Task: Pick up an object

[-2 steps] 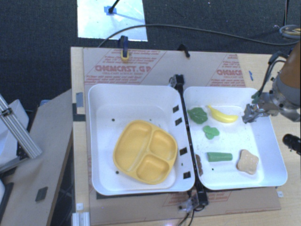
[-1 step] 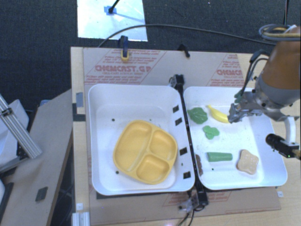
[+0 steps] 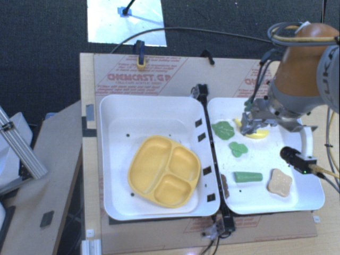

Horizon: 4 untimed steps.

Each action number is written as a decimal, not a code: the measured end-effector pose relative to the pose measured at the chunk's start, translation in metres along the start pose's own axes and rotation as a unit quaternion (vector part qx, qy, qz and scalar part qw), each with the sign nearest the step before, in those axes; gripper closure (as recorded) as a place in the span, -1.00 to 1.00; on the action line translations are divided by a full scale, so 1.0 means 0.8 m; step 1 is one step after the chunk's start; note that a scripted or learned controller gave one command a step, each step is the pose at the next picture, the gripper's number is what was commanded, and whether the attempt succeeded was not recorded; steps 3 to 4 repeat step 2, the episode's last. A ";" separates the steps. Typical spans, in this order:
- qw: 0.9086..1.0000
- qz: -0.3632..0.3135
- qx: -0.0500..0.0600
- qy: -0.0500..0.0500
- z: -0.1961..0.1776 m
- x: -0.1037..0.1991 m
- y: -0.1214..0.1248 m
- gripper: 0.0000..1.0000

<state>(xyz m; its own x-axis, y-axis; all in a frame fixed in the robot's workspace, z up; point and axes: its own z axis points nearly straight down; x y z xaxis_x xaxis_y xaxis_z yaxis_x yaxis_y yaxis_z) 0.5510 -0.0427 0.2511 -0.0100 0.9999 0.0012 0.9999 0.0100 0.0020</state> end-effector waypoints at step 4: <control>1.000 0.000 0.000 0.001 0.021 0.145 0.017 1.00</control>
